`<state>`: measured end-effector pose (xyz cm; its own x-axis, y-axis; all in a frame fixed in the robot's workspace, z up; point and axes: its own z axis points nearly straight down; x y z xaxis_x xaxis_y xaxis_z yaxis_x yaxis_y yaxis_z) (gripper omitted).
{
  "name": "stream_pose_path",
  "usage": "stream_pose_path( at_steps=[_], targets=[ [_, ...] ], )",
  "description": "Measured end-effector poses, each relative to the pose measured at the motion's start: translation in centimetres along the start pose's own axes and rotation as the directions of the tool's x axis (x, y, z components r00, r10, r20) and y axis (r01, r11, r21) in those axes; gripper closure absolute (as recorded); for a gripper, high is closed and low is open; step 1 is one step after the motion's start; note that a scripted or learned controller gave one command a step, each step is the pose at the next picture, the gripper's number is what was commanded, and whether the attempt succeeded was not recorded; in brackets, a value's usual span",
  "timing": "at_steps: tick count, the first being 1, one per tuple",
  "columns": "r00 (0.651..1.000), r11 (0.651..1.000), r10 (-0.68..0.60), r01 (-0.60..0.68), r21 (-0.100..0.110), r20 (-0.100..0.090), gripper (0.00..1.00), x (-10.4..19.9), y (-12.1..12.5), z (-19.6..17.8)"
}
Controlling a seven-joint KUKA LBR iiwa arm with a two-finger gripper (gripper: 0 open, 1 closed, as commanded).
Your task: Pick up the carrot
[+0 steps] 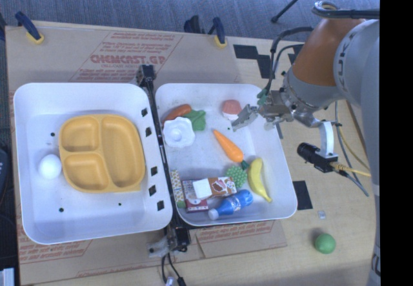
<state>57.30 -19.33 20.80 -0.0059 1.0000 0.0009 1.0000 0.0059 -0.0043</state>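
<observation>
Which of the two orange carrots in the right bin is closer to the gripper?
The bare carrot mid-bin, pointing toward the banana. The other carrot lies farther left, beside green leaves. The gripper hovers above.

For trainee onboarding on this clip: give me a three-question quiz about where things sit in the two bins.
1. True or false: the carrot lies in the left bin.
2. Which lies nearest the banana? A) white ball B) blue bottle C) yellow tray
3. Fill in: the green ball rests on the ____, outside both bins.

Key: 1 false, it lies in the right bin; 2 B; 3 bench.
</observation>
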Motion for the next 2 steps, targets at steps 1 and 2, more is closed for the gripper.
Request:
stream_pose_path(
  at_steps=[1,2],
  targets=[
    [0.994,0.994,0.106,-0.106,0.000,-0.001,0.00,6.4,-0.9,11.7],
    [0.997,0.997,0.078,-0.078,-0.002,0.000,0.00,6.0,6.8,11.6]
  ],
)
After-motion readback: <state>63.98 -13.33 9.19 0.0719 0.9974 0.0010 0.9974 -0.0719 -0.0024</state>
